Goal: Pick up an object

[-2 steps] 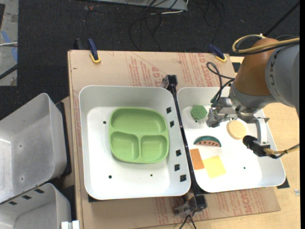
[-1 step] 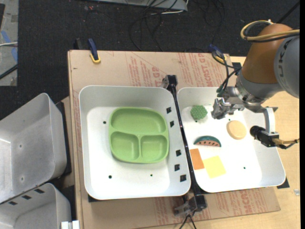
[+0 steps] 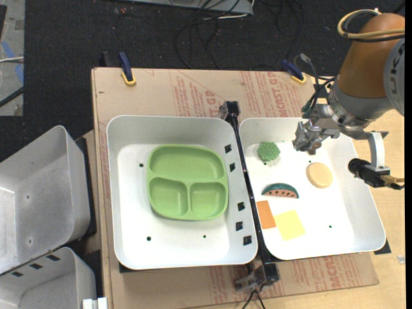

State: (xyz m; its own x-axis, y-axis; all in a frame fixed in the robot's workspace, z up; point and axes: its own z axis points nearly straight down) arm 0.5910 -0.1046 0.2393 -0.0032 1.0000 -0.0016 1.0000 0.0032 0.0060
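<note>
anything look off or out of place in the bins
Mostly tidy. One oddity: the orange card lies against the right bin's left wall, partly under the yellow square. The green plate sits flat in the left bin.

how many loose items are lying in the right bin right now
5: a green round piece near the back left, a tan disc mid-right, a watermelon slice centre, an orange block and yellow square at front left.

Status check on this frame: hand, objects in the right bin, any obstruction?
Hand over right white bin, near its far edge, nothing seen between fingers. Round green textured piece nearest; round tan disc, watermelon slice lie apart. Nothing blocking.
</note>
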